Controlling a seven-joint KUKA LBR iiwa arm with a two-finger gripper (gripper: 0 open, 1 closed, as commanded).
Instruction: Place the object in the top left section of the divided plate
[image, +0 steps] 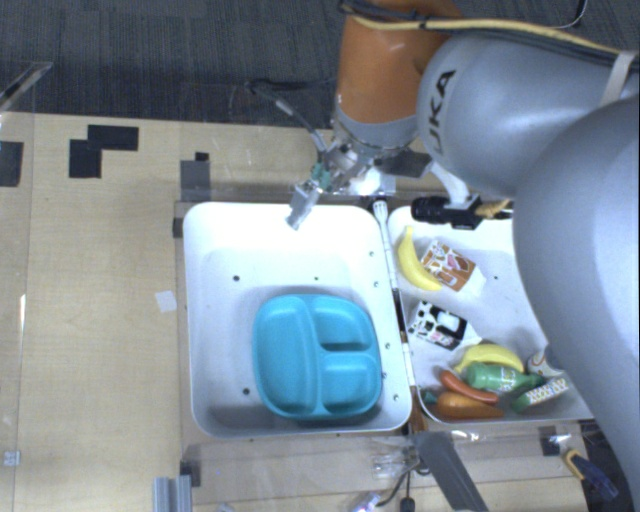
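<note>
Camera view, banana beside snack packet, perhaps touching

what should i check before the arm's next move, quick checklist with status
1. Divided plate sits flat in the left bin: ok.
2. Plate sections free of items: ok.
3. Gripper over the left bin's far edge, away from the plate: ok.
4. Object between its fingers: cannot tell.
5. Gripper above the target section: not ok.
6. Banana and other items lie in the right bin: ok.
</note>
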